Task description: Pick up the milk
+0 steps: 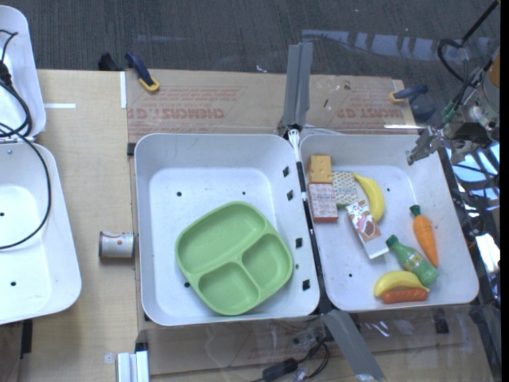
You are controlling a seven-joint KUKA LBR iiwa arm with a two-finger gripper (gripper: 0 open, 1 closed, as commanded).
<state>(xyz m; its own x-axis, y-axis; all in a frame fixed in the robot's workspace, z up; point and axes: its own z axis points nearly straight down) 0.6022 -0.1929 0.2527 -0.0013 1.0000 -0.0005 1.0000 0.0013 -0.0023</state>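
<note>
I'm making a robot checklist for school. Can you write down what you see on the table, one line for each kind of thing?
Surface: bench with two white bins side by side, left bin and right bin.
Job's things: milk carton lying flat in the right bin.
Clutter: green plate in the left bin; banana, carrot, green bottle and small boxes in the right bin.
Grippers: gripper over the right bin's far right corner, apart from the milk carton.
Cables: black cable at far left.
Surroundings: dark floor behind.
</note>
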